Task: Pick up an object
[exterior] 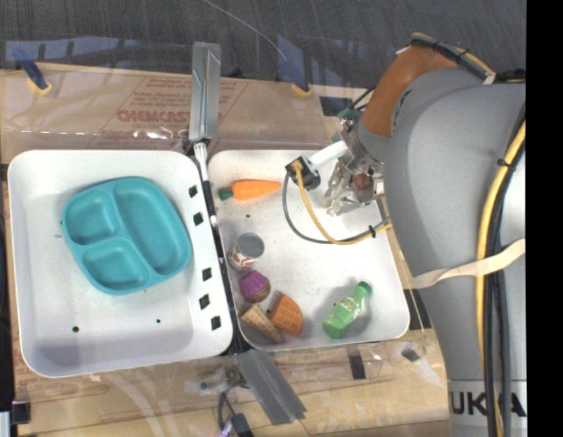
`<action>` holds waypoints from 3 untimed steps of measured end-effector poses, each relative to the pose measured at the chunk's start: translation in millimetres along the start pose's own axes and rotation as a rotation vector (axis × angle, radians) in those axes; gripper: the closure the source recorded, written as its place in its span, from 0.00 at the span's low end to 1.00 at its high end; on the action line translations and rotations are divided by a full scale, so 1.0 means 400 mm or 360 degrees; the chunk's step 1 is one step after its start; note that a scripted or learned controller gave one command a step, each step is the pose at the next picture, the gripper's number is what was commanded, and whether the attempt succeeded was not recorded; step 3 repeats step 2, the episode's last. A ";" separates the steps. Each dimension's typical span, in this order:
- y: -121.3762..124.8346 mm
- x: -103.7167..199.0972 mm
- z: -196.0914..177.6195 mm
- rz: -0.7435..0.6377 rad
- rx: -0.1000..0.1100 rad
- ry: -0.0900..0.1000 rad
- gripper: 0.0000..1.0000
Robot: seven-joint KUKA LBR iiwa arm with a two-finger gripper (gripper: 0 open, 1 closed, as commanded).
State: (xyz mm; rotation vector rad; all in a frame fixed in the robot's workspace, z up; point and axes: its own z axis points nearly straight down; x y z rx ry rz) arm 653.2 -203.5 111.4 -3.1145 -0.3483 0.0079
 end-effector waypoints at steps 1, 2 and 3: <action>0.009 -0.006 0.051 0.0018 -0.0006 -0.0001 1.00; 0.004 -0.002 0.024 0.0009 -0.0003 0.0000 1.00; 0.004 -0.002 0.024 0.0009 -0.0003 0.0000 1.00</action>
